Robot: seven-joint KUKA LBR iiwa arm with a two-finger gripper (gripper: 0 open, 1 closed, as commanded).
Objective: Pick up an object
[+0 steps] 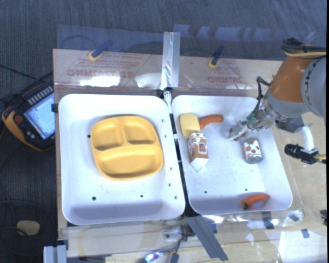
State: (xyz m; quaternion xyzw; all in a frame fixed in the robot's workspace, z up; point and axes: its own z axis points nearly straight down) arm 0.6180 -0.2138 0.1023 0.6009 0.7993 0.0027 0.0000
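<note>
Two bins sit side by side on the desk (66, 59). The left bin (71, 201) holds a divided tray (127, 147) at its middle. In the right bin (279, 196), a block (189, 124) lies at the far left, a carton (198, 149) just before it, a can (253, 150) to the right, a carrot (255, 200) at the near edge

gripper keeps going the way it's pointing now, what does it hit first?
The gripper points leftward into the right bin. Going straight on, it would probably meet the orange carrot or the yellow block beside it first. Depth is hard to judge, so it might touch the bin floor sooner.
</note>
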